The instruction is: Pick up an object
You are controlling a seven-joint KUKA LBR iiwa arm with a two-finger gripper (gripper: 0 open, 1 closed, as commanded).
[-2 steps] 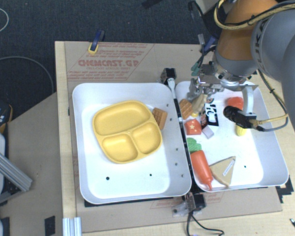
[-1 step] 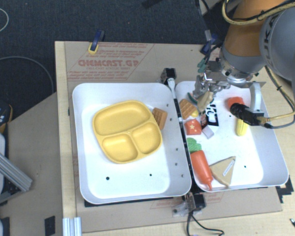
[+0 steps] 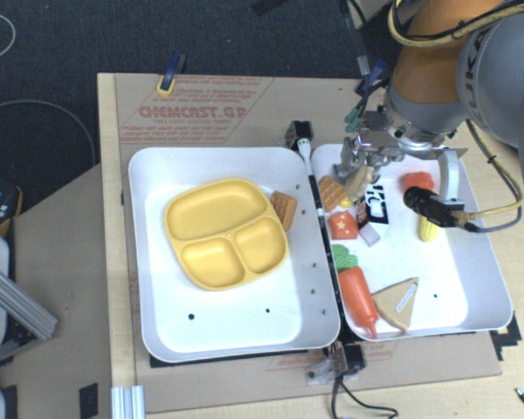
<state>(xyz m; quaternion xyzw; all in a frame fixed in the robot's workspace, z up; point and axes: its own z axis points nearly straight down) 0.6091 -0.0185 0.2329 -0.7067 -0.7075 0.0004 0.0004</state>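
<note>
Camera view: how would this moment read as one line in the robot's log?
gripper: low over right bin, upper-left pile | yellow tray: left bin | toy carrot: right bin, untouched | grasp: unconfirmed

Grey arm [image 3: 506,68] with a rounded orange band [image 3: 437,37]; yellow cables loop over it; metallic claw [image 3: 360,168].

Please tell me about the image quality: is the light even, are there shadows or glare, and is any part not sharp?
Camera view: soft, even light; the left bin looks bright white without harsh glare; the yellow divided plate casts only a faint shadow; the carrot is reasonably sharp; the gripper over the right bin is cluttered and hard to read; the orange band looks slightly soft.
</note>
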